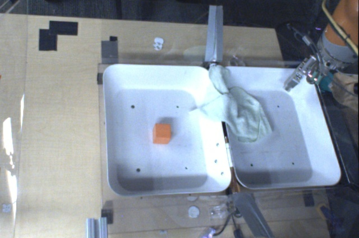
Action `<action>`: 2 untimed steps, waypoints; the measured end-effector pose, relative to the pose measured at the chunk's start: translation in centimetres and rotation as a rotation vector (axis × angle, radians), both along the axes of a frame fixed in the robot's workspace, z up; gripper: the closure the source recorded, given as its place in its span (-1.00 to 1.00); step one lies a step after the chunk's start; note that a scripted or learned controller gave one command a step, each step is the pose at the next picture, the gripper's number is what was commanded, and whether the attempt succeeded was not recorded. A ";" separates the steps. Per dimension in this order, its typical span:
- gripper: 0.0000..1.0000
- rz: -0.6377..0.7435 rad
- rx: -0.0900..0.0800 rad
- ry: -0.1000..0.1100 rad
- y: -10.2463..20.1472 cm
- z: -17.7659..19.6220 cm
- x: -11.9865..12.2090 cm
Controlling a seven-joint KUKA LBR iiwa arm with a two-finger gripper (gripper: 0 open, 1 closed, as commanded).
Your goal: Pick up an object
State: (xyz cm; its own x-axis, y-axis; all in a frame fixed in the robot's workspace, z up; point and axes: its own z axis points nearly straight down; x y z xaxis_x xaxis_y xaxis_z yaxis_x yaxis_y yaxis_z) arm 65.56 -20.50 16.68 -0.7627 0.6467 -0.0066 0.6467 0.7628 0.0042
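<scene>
Two white bins (112,119) sit side by side on the bench. One orange cube (162,133) lies in the left bin. One pale cloth (244,113) drapes across their shared edge.

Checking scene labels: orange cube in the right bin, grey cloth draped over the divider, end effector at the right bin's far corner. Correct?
Wrong bin. The camera view shows the orange cube in the left bin. The grey cloth over the divider and the end effector at the right bin's far corner are correct.

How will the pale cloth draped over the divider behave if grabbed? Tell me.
The cloth looks crumpled and limp, so it would probably sag and trail. Draped across the divider between bins, it may drag or snag. It is likely light.
</scene>
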 end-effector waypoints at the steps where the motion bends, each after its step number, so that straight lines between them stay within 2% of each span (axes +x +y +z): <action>1: 1.00 -0.136 0.001 0.000 0.0 4.8 -1.6; 2: 1.00 0.027 -0.003 -0.007 1.5 -6.6 0.4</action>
